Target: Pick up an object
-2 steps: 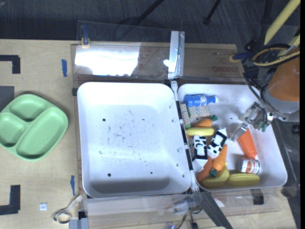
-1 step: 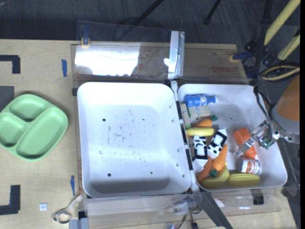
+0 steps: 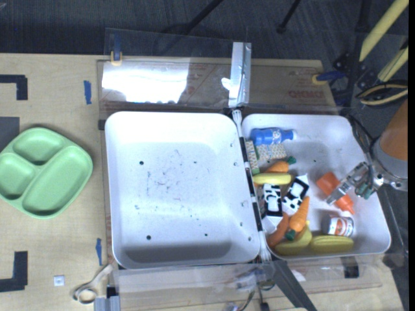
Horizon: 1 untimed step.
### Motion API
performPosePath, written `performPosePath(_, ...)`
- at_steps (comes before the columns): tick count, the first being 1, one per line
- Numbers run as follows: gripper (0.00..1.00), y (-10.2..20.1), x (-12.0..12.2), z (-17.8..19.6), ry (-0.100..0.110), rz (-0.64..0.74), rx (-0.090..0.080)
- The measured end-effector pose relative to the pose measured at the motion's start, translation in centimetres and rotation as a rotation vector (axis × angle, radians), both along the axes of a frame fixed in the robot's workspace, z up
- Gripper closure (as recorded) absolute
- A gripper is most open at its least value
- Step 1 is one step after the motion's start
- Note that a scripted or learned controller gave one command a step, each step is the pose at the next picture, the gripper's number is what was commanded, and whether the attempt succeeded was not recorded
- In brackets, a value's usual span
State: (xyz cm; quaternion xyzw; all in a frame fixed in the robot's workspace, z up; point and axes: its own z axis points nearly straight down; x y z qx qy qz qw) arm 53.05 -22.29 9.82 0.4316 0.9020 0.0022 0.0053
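Observation:
The right bin [image 3: 373, 235] holds a heap of small items. A blue bottle [image 3: 271, 136] lies at its back, with a speckled pack [image 3: 270, 151] just in front of it. Below these are a carrot [image 3: 279, 167], a yellow banana [image 3: 272, 179] and a black-and-white patterned piece [image 3: 286, 197]. Another carrot [image 3: 296, 219] and a second banana [image 3: 324, 242] lie at the front. A red-and-white can [image 3: 340, 227] stands near the front right. My gripper [image 3: 352, 188] hangs low over the bin's right side, right beside an orange block [image 3: 327, 183] and a small orange piece [image 3: 347, 204].
The left bin [image 3: 130, 125] sits beside the right one, sharing a middle wall. A green divided plate [image 3: 43, 171] rests on the bench at far left. A clear plastic panel [image 3: 168, 76] stands behind the bins. Cables and stands crowd the upper right.

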Motion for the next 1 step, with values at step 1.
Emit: performPosePath(1,1.0,12.11,2.6,7.97,0.008,-0.4,0.003)
